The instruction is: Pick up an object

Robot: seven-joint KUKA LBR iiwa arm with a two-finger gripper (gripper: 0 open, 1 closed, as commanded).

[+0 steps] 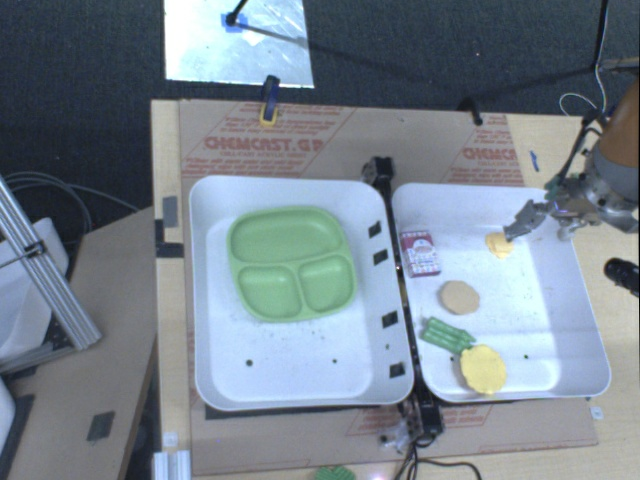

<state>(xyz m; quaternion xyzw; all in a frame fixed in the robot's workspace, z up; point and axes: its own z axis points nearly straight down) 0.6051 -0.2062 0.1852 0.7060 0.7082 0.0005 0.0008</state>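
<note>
Camera view: my gripper [516,230], claw state I cannot tell, sits just beside the small yellow piece [499,245] in the right bin [580,313] — a shallow approach risks nudging it away — missed grab.

I see my grey metal robot arm [612,173] coming in at three o'clock. It has an orange-brown band near the top, then a round silver-grey wrist. Thin wires curl beside it. Its slim grey two-finger gripper [517,228] sticks out toward nine o'clock.
</note>
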